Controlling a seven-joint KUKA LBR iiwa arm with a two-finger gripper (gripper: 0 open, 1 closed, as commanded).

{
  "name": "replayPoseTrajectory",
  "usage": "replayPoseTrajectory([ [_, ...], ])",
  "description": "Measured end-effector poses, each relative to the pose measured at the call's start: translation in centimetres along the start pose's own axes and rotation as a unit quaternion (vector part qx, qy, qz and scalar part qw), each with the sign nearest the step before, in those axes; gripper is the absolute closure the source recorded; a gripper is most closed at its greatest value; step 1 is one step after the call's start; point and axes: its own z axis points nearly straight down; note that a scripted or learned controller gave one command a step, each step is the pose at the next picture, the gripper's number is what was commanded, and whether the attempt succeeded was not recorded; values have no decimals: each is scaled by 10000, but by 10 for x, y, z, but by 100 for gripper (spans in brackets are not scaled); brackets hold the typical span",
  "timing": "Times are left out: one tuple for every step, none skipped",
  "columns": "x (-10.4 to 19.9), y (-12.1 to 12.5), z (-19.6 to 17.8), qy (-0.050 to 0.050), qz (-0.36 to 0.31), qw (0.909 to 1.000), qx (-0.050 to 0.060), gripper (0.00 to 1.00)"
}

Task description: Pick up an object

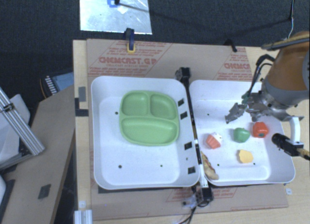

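Note:
My gripper (243,115) hangs over the right bin (278,172), open, with nothing between its fingers. One grey finger (233,113) points left and the other sits by a red-orange toy (260,129). Just below the gripper lies a green round toy (241,134), apart from the fingertips. An orange and white piece (213,141) rests to the left of it. A yellow piece (245,156) lies nearer the front. A tan piece (209,167) lies against the bin's left wall by the divider.
The left bin (104,165) holds a green three-compartment plate (147,118). A black divider with clips (189,116) runs between the bins. The arm's grey and orange body (289,73) looms over the right bin's far right corner.

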Motion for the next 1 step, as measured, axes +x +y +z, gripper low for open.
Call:
replayPoseTrajectory([
  [0, 3, -7, -10, -13, 10000, -67, 0],
])
